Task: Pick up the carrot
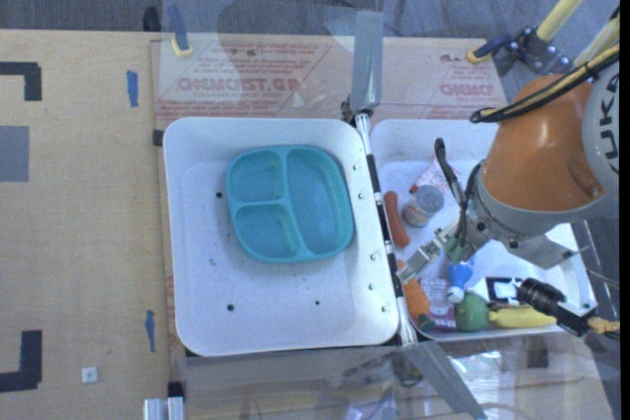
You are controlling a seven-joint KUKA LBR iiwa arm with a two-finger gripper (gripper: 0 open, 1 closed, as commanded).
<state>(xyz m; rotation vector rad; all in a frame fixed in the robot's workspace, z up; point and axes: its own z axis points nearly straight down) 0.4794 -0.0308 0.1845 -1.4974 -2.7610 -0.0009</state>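
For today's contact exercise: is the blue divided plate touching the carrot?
Apart. The camera view shows the blue divided plate in the left bin and the carrot in the right bin, across the rims.

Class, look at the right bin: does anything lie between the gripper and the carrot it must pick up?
Nothing visible blocks it. The carrot lies at the right bin's near-left corner, with the gripper just above it in the picture. A sausage and a can lie farther back, off the path.

Your carrot (416,298) is hemmed in: bin wall (398,282) at its left, green toy (472,311) and clutter at its right, arm (536,167) overhead.
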